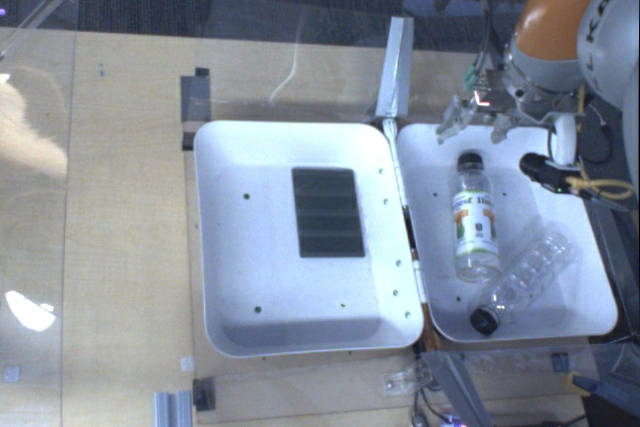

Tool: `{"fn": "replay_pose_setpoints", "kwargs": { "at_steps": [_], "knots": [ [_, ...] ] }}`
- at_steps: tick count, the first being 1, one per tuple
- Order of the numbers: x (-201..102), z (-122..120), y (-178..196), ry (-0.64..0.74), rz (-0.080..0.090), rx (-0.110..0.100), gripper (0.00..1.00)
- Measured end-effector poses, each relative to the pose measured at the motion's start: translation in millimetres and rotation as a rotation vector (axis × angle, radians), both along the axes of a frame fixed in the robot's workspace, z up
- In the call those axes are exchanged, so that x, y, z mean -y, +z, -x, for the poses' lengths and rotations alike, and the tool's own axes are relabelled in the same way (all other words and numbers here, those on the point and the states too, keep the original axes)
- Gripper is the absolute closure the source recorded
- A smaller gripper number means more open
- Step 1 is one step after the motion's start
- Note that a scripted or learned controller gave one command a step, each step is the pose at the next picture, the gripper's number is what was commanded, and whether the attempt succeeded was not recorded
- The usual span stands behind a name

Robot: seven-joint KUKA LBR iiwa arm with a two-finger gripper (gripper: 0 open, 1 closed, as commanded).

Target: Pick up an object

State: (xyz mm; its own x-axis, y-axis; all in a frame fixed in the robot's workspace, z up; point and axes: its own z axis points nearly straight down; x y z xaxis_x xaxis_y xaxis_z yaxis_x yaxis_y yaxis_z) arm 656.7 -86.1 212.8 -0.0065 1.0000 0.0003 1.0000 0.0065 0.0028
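In the right bin (590,310) lies a clear bottle with a green and white label (476,225), its black cap pointing to the far side. Beside it, toward the front right, a second clear, unlabelled bottle (530,277) lies slantwise with its black cap at the near wall. A flat black ribbed block (328,212) rests in the middle of the left bin (230,255). My gripper (478,122) hangs over the far edge of the right bin, just beyond the labelled bottle's cap. It is open, with nothing between its fingers.
A metal upright (395,65) rises behind the gap between the two bins. Cables and a black and yellow fitting (560,175) hang from the wrist over the right bin's far right side. Wooden bench surface surrounds the bins.
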Motion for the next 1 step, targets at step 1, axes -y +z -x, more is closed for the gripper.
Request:
{"fn": "replay_pose_setpoints", "kwargs": {
  "at_steps": [1],
  "knots": [
    [39.4, -8.3, -74.5, 0.045, 0.001, 0.0, 0.0]
  ]
}}
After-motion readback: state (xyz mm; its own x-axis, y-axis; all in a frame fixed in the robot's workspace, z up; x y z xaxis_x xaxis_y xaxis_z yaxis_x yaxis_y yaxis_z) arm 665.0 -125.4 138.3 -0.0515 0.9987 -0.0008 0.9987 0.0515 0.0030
